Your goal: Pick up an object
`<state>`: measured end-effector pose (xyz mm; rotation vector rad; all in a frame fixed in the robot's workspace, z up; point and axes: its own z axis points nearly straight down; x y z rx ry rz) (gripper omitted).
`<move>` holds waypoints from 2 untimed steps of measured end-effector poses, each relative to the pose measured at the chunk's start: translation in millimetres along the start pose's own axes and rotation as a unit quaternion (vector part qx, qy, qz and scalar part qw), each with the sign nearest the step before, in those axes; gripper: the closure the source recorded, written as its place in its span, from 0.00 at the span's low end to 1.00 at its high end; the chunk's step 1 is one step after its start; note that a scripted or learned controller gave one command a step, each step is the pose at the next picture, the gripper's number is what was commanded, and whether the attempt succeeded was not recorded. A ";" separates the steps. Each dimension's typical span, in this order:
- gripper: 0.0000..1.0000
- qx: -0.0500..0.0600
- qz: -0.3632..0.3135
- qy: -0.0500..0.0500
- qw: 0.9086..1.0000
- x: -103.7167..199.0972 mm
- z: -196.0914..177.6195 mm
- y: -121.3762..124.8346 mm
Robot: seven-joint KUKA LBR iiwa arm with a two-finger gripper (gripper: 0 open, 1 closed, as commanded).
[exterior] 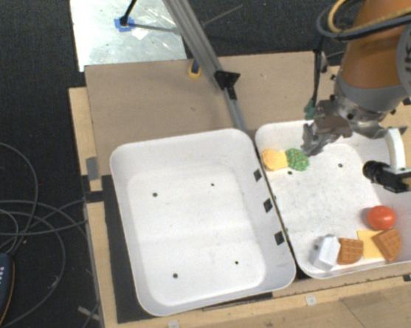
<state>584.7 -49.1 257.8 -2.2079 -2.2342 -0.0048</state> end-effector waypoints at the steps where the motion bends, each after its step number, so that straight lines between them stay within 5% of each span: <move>1: 1.00 0.001 0.001 0.000 1.000 46.5 13.4 2.9; 2: 1.00 0.001 0.001 0.000 1.000 102.6 20.4 -9.0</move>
